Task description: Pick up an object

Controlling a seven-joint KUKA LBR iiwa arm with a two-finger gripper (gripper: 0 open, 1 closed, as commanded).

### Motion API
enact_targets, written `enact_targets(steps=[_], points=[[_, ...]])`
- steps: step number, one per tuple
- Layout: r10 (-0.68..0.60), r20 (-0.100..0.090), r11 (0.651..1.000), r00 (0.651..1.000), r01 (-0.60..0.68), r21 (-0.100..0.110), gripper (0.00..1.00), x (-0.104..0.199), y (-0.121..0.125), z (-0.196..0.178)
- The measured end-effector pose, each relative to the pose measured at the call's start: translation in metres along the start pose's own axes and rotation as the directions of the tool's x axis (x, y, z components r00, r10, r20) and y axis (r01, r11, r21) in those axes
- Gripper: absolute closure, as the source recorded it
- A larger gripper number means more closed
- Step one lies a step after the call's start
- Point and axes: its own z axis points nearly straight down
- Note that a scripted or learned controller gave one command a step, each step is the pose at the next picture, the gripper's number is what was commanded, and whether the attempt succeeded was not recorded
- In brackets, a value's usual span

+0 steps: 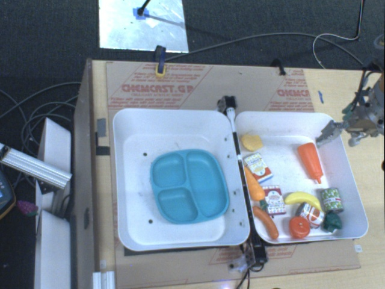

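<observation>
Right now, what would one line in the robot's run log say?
gripper: above right bin's far right edge, holding nothing | orange bottle: nearest, lying in bin | blue tray: in left bin

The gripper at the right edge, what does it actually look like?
The gripper is a small grey metal assembly, blurry here, with a slim pale grey finger slanting down towards the right bin. Darker brackets and thin dark parts sit above it. No markings are legible.

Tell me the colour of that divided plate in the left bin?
Light blue; the divided plate shows clearly in the camera view.
</observation>
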Motion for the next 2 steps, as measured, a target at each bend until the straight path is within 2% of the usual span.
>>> enact_targets(steps=[1,2], points=[[-0.002,-0.001,1.0,1.0,0.002,0.003,0.0,-0.016,0.05,0.116],[-0.003,0.0,1.0,1.0,0.003,0.001,0.0,-0.016,0.057,0.162]])
